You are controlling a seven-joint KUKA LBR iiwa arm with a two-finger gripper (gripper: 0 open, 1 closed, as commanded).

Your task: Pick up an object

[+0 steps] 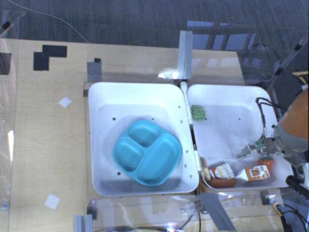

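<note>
Right bin (pixel 227 129): tool (pixel 251 150), its grip state impossible to tell, poised low above carton (pixel 254 173), packet (pixel 224 170) and sausage (pixel 221 182) crowded at the near wall, apparently for picking; green piece (pixel 198 112) apart.

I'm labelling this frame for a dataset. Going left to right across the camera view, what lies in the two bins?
Blue three-compartment plastic plate in the left white bin → small green knobbly object at the right white bin's left wall → small white-and-yellow carton → orange-and-white carton → gripper.
</note>
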